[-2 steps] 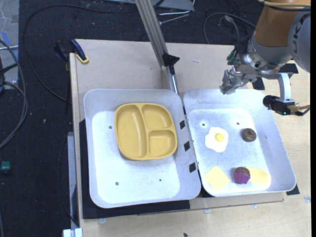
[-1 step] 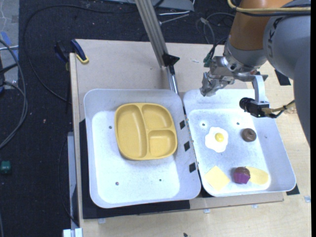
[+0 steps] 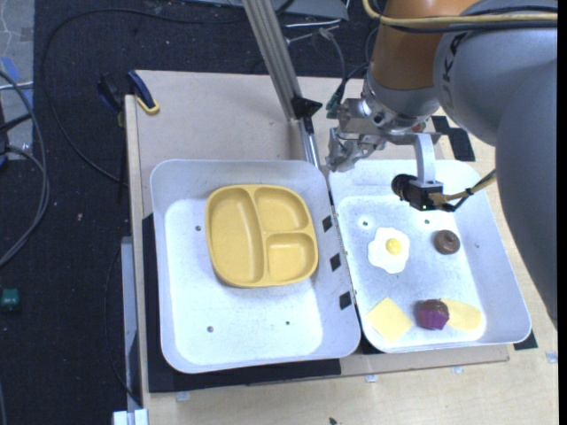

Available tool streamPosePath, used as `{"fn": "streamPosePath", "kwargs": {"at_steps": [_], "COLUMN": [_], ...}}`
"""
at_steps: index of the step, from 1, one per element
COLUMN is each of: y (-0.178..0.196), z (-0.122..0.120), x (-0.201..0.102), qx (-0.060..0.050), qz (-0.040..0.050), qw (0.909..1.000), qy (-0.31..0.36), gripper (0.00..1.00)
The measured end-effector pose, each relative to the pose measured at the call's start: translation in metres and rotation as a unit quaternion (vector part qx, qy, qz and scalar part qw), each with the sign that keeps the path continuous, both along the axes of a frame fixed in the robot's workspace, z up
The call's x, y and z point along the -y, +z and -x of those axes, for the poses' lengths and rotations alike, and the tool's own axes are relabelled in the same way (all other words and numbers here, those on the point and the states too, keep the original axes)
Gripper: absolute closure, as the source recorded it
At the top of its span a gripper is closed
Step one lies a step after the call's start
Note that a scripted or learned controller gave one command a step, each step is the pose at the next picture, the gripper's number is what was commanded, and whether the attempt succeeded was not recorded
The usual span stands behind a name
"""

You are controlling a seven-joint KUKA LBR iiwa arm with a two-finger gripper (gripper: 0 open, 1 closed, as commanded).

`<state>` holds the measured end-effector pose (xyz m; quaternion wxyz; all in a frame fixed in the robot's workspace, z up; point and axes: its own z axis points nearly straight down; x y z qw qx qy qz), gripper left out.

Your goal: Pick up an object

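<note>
The right bin [image 3: 496, 273] holds a fried egg [image 3: 389, 249], a brown doughnut [image 3: 446, 242], a yellow cheese slice [image 3: 389, 318], a purple fruit [image 3: 432, 314] and a pale yellow piece [image 3: 464, 314] beside it. My gripper [image 3: 341, 156] hangs above the back left corner of that bin, near the seam between the two bins. It is well behind the egg and nothing shows between its fingers. Whether the fingers are apart is unclear from this angle.
The left bin [image 3: 177, 317] carries a yellow divided plate [image 3: 261, 235]. A slanted metal pole [image 3: 273, 42] rises behind the bins. A blue and yellow clamp [image 3: 142, 94] sits at the bench's back left corner. Cables lie on the floor at left.
</note>
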<state>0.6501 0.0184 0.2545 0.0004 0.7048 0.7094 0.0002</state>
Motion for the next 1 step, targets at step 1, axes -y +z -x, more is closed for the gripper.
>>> {"fn": "streamPosePath", "kwargs": {"at_steps": [1], "y": [-0.0001], "z": [0.0005], "x": [-0.0485], "qx": [0.000], "qz": [0.0000], "qw": [1.0000], "qy": [0.000], "gripper": [1.00]}}
